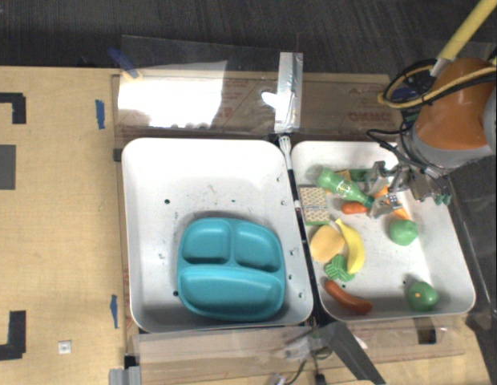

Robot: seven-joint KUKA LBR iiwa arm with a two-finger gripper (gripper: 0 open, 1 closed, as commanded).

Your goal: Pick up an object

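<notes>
The right bin [461,271] holds a scatter of toy food. The green bottle [342,184] lies on its side near the bin's far left corner, its long axis running left to right with a slight tilt. Just beside it is a small orange carrot [354,208], also lying across the bin. The yellow banana [352,245] curves from upper left to lower right at the bin's left side, touching an orange fruit [324,245]. A red sausage [348,298] lies slanted near the front edge. Two green round pieces [403,232] [422,295] sit further right.

The gripper [390,189] is low over the far part of this bin, among the bottle and carrot; whether it is gripping anything cannot be told, because that cluster is blurred. The arm's orange band [450,123] is cut off at the frame's right.

The left bin [140,215] holds a teal divided tray [231,269].
</notes>
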